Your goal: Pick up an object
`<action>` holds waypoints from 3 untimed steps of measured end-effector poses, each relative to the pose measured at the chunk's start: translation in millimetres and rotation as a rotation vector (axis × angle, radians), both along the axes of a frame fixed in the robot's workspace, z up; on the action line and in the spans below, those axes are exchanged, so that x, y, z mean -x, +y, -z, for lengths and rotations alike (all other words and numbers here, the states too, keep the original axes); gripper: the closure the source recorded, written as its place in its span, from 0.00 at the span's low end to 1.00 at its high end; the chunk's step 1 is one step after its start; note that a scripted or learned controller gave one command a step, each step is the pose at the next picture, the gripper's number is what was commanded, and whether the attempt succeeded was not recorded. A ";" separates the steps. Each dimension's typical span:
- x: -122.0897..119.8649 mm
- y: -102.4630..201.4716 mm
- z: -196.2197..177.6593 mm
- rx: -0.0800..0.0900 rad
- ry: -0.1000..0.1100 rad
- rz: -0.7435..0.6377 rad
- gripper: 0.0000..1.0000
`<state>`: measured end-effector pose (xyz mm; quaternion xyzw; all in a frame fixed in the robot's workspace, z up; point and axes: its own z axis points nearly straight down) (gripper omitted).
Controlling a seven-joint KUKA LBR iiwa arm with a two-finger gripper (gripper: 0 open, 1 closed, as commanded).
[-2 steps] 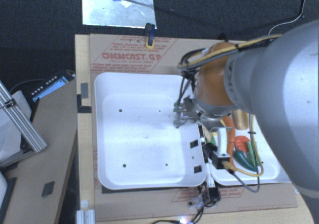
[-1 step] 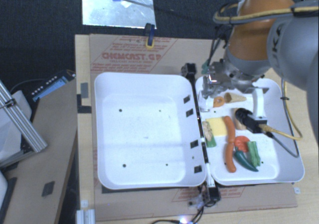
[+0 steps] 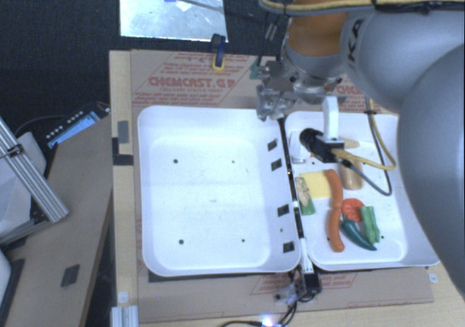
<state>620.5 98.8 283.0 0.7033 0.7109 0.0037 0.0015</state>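
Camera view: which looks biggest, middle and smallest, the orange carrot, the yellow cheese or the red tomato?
1. Orange carrot, long and thin, the biggest.
2. Yellow cheese and red tomato look about the same size. The tomato is partly hidden by the green toys, so I cannot rank those two.

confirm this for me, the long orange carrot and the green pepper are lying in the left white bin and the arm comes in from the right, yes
Not quite. The camera view shows the long orange carrot and the green pepper lying in the right shallow white bin, not the left one. The grey arm with the orange band does come in from the right.
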 end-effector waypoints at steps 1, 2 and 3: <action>16.4 64.5 -42.8 -0.002 0.002 -0.001 1.00; 13.4 125.0 -74.1 -0.001 0.002 0.001 1.00; -41.4 135.9 -90.6 0.002 0.000 0.005 1.00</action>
